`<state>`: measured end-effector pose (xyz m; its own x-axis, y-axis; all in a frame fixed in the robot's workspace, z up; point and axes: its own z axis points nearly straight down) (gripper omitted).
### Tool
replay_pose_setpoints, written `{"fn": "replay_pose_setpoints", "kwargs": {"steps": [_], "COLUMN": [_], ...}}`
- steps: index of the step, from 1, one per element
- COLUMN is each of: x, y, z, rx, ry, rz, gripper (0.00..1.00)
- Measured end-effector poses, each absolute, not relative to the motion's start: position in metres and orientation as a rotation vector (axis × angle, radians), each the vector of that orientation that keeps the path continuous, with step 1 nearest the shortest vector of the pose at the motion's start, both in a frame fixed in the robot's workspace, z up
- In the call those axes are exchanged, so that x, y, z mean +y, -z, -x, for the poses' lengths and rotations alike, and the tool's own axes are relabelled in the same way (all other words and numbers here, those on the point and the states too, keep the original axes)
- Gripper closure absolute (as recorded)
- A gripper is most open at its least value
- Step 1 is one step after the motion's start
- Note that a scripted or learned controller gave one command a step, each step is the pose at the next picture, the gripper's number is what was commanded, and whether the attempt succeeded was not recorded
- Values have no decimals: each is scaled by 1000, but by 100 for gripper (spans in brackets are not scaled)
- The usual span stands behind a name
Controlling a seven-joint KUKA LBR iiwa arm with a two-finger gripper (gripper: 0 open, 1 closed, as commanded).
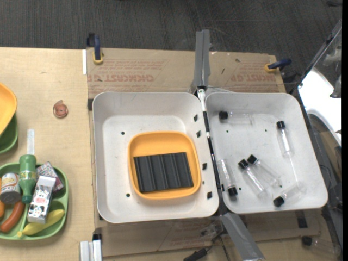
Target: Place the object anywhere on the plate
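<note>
Lying flat on the orange plate point(163, 140) is a black ribbed slab point(163, 172), covering most of its middle. That plate sits in the left white bin point(109, 145). The right white bin point(261, 105) holds scattered clear vials with black caps point(254, 172). Whether the gripper is open or closed, or holding anything, cannot be told.

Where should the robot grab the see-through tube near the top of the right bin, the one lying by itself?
Grab the tube around the middle of its clear body, coming straight down from above. It lies flat on the right bin floor, running left to right with its black cap at the left end, so the fingers should close across its narrow width, front to back. It is round and may roll, so go gently.
</note>
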<state>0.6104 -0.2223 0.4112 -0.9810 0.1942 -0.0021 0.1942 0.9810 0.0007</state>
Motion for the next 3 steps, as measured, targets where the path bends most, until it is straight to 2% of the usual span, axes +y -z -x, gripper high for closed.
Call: {"fn": "replay_pose_setpoints", "kwargs": {"steps": [1,2,3], "x": [-222,-222,-222], "y": [-411,-442,-442], "z": [-525,-563,-550], "rx": [3135,3111,2970], "ry": [0,1,-1], "rz": [-147,394,1014], "gripper": [0,0,0]}}
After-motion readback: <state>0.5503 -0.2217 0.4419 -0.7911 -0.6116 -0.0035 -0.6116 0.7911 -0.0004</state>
